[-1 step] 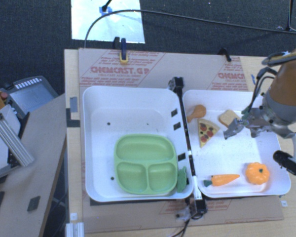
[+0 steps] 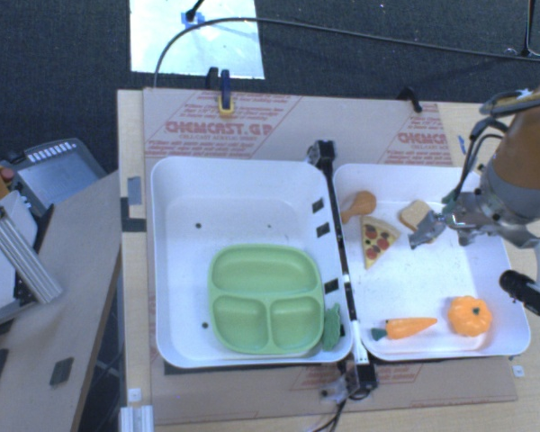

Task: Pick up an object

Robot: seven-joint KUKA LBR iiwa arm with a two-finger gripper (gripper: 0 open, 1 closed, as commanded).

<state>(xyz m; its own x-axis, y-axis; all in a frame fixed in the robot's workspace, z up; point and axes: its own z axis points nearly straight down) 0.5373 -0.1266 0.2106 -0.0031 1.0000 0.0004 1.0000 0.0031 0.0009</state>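
In the right bin lie a tan toy drumstick, a toast piece, a pizza slice, an orange carrot and an orange pumpkin. My gripper hangs over the upper right part of this bin, just right of the toast and above the bin floor. Nothing shows in its grasp. The grey arm with its orange band comes in from the right edge.
The left bin holds a green divided plate with a small green item at its right edge. A black divider separates the bins. A black part of the arm overhangs the right bin's rim.
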